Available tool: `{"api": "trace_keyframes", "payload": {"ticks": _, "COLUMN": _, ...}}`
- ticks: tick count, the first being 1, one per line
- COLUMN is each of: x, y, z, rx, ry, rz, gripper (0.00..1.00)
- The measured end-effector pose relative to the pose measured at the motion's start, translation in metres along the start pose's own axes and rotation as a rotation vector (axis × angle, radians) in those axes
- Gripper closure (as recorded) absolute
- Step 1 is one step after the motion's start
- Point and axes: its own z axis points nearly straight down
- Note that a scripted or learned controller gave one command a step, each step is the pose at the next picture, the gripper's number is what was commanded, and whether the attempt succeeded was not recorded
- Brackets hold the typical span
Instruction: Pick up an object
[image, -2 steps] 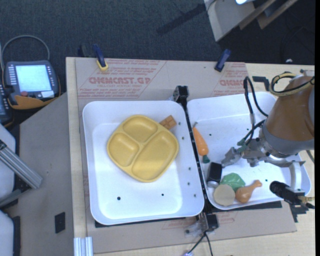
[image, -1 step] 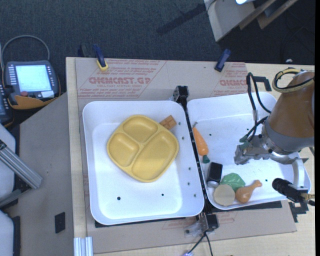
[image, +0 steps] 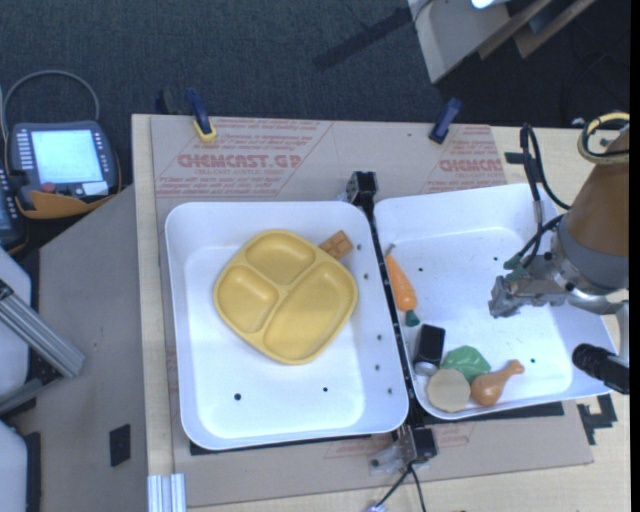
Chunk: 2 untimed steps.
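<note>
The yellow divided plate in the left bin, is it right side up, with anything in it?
Right side up and bare: the yellow divided plastic plate shows all three hollow sections facing up, nothing lying in them.

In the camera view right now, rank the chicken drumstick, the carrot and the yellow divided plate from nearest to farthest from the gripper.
Gripper sits in the right bin.
1. Chicken drumstick, right bin, just below the gripper in the picture.
2. Carrot, right bin, along its left wall.
3. Yellow divided plate, left bin, across the divider.
</note>
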Motion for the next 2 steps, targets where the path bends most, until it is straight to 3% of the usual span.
{"api": "trace_keyframes", "payload": {"ticks": 1, "x": -0.001, "y": 0.002, "z": -0.053, "rx": -0.002, "ry": 0.0, "rz": -0.002, "gripper": 1.0}}
{"api": "trace_keyframes", "payload": {"ticks": 2, "x": 0.047, "y": 0.003, "z": -0.056, "rx": 0.005, "ry": 0.004, "rz": -0.007, "gripper": 1.0}}
